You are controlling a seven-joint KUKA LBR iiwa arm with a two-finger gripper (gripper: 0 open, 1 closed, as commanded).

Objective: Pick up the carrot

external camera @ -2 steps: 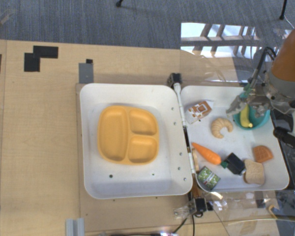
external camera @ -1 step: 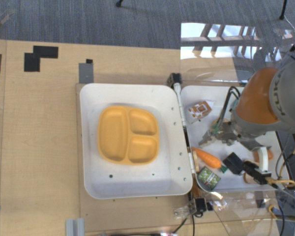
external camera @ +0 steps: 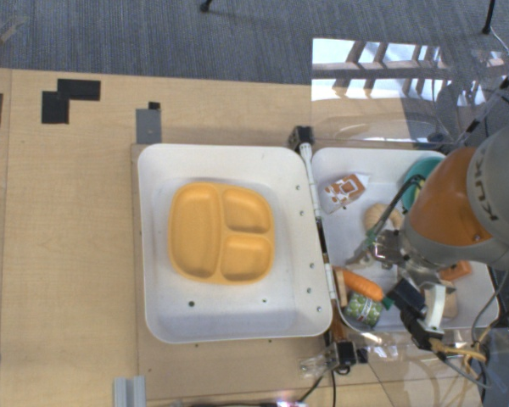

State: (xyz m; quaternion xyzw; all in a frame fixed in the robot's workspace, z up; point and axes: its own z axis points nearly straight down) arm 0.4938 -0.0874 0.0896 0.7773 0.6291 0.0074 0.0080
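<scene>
The carrot (external camera: 362,285) is an orange stub lying near the front left of the right bin (external camera: 335,168). It rests just above a green round object (external camera: 362,310). My gripper (external camera: 385,252) hangs over the middle of that bin, just up and to the right of the carrot. The carrot lies on the bin floor, outside the gripper. The grey and orange arm (external camera: 454,210) covers the bin's right half.
The left bin (external camera: 157,312) holds a yellow divided plate (external camera: 220,231). In the right bin lie a white packet with orange print (external camera: 343,190), a beige round item (external camera: 377,218), a teal object (external camera: 421,171) partly under the arm, and an orange piece (external camera: 457,270).
</scene>
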